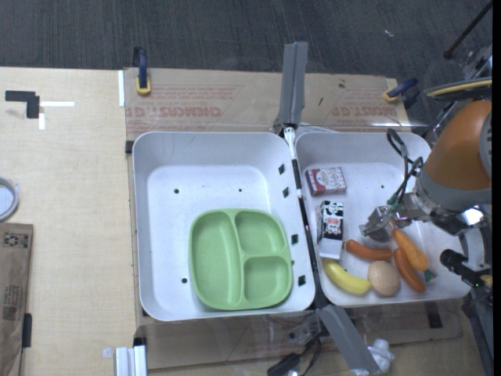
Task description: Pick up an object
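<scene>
My gripper [378, 225] hangs low over the right bin [360, 157], just above the right end of an orange-red sausage [366, 250] and beside two carrots [412, 251]. Nothing shows held in it. To its left stands a small black-and-white carton [332, 219] with a white base. A red box [325, 180] lies further back. A yellow banana [347, 279] and a tan egg-shaped item [383, 279] lie at the bin's front, below the sausage.
The left bin [142, 210] holds a green divided plate [239, 258]. A grey divider post [294, 84] stands at the back between the bins. The arm's orange band [466, 151] rises at the right. Clamps hold the cardboard at the back.
</scene>
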You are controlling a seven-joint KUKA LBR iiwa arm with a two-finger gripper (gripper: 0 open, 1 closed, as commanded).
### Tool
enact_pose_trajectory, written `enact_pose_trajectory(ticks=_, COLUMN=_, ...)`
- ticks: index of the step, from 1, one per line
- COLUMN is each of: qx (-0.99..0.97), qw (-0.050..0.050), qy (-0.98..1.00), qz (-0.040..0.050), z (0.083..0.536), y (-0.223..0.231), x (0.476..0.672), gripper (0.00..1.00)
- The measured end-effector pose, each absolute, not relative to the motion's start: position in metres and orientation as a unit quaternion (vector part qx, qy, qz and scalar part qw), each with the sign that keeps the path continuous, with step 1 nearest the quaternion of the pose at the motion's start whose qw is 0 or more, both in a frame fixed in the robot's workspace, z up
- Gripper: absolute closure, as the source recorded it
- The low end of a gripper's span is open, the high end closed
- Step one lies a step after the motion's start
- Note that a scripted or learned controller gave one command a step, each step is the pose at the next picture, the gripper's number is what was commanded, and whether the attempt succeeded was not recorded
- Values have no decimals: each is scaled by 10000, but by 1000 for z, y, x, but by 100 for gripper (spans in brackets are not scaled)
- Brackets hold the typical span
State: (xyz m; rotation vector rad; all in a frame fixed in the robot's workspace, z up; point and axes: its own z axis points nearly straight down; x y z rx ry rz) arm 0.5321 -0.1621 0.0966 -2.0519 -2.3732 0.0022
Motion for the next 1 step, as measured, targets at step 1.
enact_pose_trajectory(ticks=1, qx=-6510, qw=11, qy=-7591, qz=18, z=199, y=-131, x=589, gripper=100)
